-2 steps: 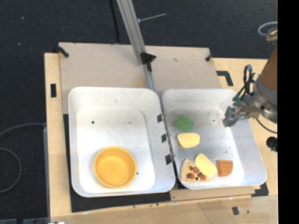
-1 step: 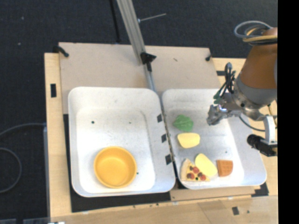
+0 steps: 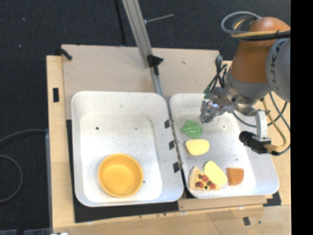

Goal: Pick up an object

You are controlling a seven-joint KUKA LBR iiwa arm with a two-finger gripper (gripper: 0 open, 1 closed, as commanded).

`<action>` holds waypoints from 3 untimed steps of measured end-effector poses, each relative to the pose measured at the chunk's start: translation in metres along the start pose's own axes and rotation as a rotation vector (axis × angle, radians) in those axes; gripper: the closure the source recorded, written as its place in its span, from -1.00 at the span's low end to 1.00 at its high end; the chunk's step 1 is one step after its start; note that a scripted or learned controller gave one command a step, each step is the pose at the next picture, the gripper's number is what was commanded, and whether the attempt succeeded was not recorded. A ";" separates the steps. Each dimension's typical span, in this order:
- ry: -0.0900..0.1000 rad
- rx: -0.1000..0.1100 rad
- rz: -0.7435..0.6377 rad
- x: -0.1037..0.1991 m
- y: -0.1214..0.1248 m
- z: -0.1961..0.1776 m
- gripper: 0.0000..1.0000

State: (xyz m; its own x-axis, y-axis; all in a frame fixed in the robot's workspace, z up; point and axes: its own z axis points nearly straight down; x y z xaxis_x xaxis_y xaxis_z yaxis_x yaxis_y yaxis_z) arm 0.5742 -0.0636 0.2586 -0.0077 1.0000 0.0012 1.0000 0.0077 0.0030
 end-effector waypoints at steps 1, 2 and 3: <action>0.000 0.000 0.001 0.044 0.024 -0.001 1.00; -0.002 0.003 0.005 0.094 0.037 -0.005 1.00; -0.001 0.004 0.002 0.146 0.043 0.012 1.00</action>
